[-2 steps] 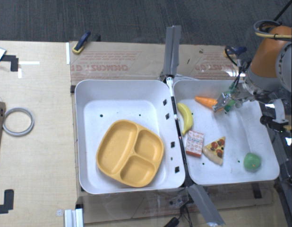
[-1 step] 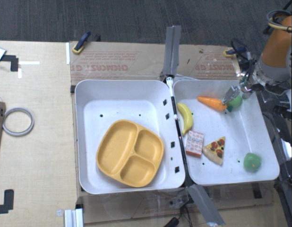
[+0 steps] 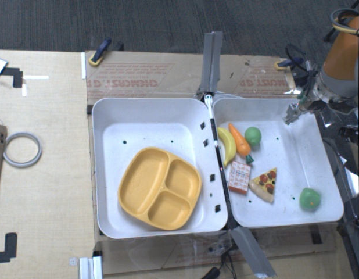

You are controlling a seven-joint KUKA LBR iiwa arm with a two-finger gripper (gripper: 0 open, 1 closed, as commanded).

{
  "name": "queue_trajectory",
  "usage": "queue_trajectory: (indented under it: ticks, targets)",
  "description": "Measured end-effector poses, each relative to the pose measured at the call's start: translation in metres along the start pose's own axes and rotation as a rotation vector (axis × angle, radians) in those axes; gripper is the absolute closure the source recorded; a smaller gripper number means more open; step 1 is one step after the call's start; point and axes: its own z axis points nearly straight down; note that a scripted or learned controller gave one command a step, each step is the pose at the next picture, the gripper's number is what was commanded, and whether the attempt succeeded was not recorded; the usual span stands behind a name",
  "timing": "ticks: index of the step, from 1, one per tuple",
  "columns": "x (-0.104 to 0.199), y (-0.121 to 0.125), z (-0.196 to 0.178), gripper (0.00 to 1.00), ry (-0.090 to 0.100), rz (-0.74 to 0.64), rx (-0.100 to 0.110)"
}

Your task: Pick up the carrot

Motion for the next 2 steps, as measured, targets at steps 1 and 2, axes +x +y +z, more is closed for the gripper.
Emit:
queue_trajectory:
  ticks: [1,2]
  targets:
    - [-0.001,-0.001,-0.051,1.00,0.002,0.254,0.002]
    - [0.068,0.017,-0.116,1.00,0.004,0.002,0.001]
